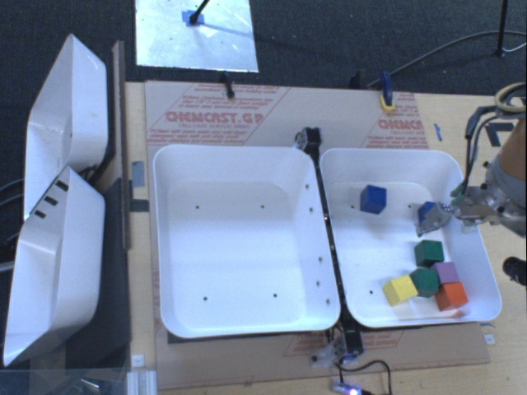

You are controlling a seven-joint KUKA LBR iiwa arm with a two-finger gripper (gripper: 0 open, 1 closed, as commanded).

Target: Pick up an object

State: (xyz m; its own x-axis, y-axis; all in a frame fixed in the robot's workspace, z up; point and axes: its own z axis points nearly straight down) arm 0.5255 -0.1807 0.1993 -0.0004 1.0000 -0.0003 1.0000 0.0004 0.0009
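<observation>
Your hand (440, 214) at 3 o'clock of right bin (395, 159), clamped on small blue block (426, 212); grasp step; next: lift straight up, clear green block (428, 252)

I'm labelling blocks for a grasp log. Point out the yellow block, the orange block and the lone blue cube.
yellow block (400, 290), camera view, top face.
orange block (450, 296), camera view, top face.
blue cube (373, 198), camera view, front face.

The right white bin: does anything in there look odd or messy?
Nothing is spilled or broken. In the right white bin all blocks crowd its right side, except the blue cube standing alone. A second blue block sits tilted at the gripper.
</observation>
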